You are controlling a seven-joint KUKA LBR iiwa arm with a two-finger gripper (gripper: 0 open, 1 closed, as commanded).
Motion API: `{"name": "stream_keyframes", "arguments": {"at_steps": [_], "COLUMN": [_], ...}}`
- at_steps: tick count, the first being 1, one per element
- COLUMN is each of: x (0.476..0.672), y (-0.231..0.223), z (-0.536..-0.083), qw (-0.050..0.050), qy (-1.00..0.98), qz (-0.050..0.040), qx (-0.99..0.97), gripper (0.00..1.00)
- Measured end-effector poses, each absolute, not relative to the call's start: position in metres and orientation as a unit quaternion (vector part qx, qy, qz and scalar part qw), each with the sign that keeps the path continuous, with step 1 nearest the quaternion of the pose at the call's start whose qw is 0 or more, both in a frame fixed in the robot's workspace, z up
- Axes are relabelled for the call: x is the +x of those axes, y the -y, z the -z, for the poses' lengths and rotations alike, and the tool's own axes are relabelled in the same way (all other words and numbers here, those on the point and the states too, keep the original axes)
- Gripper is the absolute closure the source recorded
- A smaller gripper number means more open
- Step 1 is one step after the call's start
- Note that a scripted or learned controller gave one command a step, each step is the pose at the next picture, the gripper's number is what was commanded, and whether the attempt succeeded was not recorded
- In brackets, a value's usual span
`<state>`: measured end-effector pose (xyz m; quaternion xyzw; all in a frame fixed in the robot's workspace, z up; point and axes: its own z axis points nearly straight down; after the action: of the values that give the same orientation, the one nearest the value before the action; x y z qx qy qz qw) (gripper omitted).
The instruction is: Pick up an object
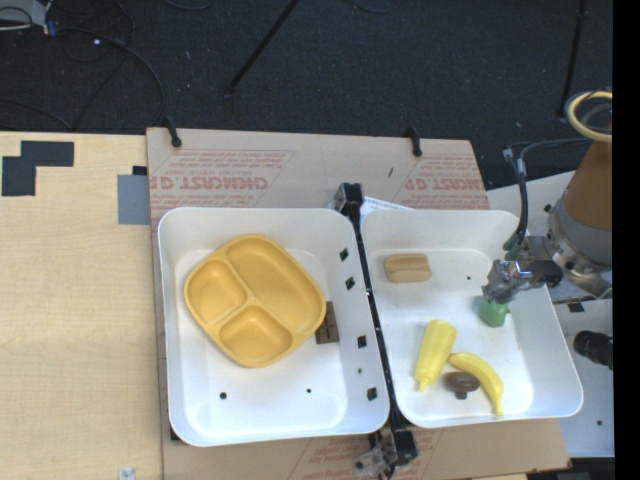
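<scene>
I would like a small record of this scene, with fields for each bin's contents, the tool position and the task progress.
left bin: yellow divided plate, small brown block at the plate's right edge
right bin: tan bread-like piece, yellow corn, banana, small brown object beside the banana, green object
tool: over the right bin's right side, directly above the green object
task progress: no object visibly lifted yet
</scene>
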<state>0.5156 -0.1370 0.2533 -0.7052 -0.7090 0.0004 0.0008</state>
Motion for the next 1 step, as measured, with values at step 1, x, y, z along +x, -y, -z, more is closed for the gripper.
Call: {"name": "stream_keyframes", "arguments": {"at_steps": [1], "x": [0.5272], "y": [0.0768], "z": [-0.2506], "qw": [0.002], "qy": [0.709], "qz": [-0.0002], "qx": [-0.705], "gripper": [1.00]}}
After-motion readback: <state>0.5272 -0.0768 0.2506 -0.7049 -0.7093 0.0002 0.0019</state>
